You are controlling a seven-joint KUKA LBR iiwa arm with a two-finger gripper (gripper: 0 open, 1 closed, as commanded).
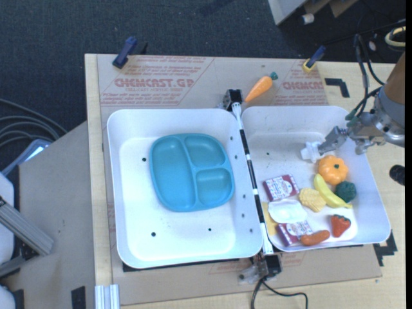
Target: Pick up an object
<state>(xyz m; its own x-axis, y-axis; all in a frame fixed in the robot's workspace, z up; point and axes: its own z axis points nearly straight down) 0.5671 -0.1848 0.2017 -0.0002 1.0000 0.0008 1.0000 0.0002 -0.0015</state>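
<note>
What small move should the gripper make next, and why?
Probably lower a little toward the orange fruit. The gripper sits just up-left of it in the right bin, and nothing is between its fingers, so no object is held yet.

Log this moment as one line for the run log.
task: pick up an object | gripper: over right bin, beside orange pumpkin | held: nothing seen | left bin: blue divided plate
</note>
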